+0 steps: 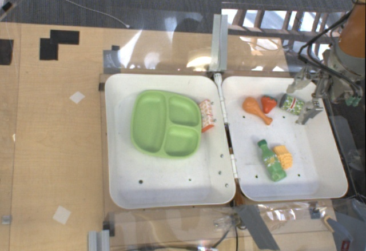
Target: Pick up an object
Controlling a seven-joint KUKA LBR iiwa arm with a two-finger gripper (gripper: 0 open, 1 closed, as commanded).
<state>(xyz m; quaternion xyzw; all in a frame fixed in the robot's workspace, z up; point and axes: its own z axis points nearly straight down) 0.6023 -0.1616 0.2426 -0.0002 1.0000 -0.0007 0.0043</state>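
My gripper hangs over the far right part of the right bin. It is open, with one finger behind and one finger in front of a small green, white and red can. The can lies on the bin floor, just left of the gap between the fingers. Left of the can sit a red toy fruit and an orange drumstick. A green bottle and a yellow corn piece lie nearer the front of that bin.
The left bin holds a green divided plate and a red and white packet by its right wall. A metal divider post stands behind the two bins. Cables and the arm crowd the right edge.
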